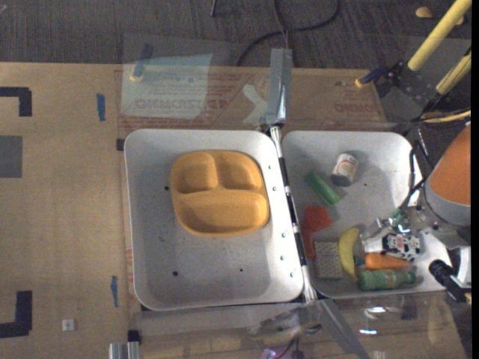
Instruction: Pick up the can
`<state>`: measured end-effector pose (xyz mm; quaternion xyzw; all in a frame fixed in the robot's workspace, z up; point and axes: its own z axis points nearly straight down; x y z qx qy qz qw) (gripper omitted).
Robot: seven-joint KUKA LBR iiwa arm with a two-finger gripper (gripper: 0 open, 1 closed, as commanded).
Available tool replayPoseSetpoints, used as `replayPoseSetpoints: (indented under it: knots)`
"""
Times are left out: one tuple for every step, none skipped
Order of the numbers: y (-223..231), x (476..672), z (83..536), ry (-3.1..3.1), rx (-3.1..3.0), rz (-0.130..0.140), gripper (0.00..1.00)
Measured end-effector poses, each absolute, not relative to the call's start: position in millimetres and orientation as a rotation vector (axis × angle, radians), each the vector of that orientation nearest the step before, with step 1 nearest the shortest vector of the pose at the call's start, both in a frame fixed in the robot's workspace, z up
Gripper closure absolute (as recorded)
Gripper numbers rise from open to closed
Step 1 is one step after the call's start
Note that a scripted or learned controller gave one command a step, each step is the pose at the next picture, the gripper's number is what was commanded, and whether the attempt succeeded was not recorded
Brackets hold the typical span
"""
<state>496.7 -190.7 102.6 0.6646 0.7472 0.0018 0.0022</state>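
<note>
You have two white bins side by side. The left bin (150, 275) holds an orange divided tray (219, 193), lying flat toward its upper half. The can (345, 168) sits in the right bin (299, 152), near the upper middle, apart from the other things. Just below and left of it lies a green cylinder (323, 188), and below that a red piece (316, 218). Along the bin's lower edge you see a banana (347, 251), a carrot (386, 261) and a green bottle (385, 279) crowded together. The gripper (397, 234) hangs over that lower right cluster, well apart from the can. You cannot tell how its jaws stand, nor whether anything is between them.
</note>
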Motion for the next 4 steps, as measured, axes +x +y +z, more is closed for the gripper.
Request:
replayPoseSetpoints:
  knots:
    - [-191.1, 497.0, 112.1, 2.337, 2.092, 0.015, 1.00]
    - [-97.7, 490.5, 198.5, 2.119, 2.319, 0.000, 1.00]
    - [-130.3, 479.2, 197.6, 1.546, 2.734, -0.002, 1.00]
    - [-130.2, 479.8, 207.0, 1.547, 2.732, -0.003, 1.00]
